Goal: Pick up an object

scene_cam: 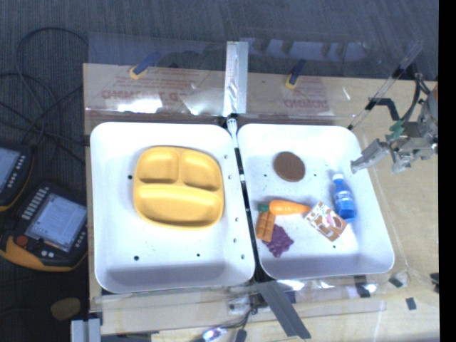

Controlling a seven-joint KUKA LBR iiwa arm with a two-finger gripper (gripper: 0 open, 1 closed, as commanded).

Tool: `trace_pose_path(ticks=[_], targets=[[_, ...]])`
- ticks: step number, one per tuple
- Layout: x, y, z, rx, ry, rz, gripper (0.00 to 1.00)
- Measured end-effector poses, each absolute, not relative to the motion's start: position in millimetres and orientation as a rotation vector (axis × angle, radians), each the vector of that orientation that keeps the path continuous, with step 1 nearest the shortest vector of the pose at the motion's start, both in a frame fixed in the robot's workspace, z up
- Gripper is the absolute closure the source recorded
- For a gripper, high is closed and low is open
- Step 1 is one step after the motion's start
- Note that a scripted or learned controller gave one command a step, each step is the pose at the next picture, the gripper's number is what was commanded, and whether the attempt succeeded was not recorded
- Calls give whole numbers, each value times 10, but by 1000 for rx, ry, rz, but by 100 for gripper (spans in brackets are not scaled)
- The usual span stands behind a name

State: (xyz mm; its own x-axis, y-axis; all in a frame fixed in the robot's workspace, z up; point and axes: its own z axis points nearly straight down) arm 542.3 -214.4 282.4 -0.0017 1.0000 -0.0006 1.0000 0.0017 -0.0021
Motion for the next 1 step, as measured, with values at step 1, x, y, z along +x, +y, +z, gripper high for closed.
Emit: trace_pose_path(ticks=[1], targets=[[6047,-2167,1488,-2150,-2289,4,0]])
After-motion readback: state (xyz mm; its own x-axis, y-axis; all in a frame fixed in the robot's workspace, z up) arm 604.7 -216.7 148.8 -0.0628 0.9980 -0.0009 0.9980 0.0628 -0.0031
